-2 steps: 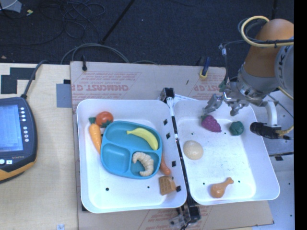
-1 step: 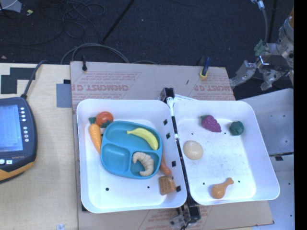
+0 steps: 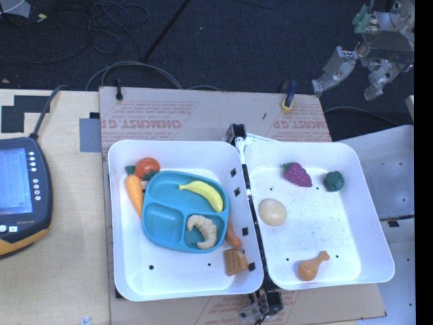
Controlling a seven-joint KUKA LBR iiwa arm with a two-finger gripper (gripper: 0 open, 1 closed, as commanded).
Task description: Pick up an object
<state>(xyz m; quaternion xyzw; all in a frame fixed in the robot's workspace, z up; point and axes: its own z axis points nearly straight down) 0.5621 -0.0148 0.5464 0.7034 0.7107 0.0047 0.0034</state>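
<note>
left bin (image 3: pixel 128 276): carrot (image 3: pixel 134 193), tomato (image 3: pixel 147 166), blue tray (image 3: pixel 157 221) with banana (image 3: pixel 206 193) lying untouched | right bin (image 3: pixel 369 249): egg (image 3: pixel 272 212), grapes (image 3: pixel 297 174), drumstick (image 3: pixel 311 267) waiting | gripper (image 3: pixel 353 74): hovering well above the bench's far right corner, jaws spread, carrying nothing | progress: nothing picked; approach, descent, grasp all remaining

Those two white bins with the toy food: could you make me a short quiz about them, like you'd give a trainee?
1. True or false: the banana lies on the blue plate.
2. Which bin holds the purple grapes: A left, B right?
3. Fill in: the gripper hangs open above the bench, past the ____ bin's far corner.

Key
1. True; it lies in the plate's upper compartment.
2. B; they sit beside the dark green piece, with the egg and chicken leg nearer.
3. Right.
</note>
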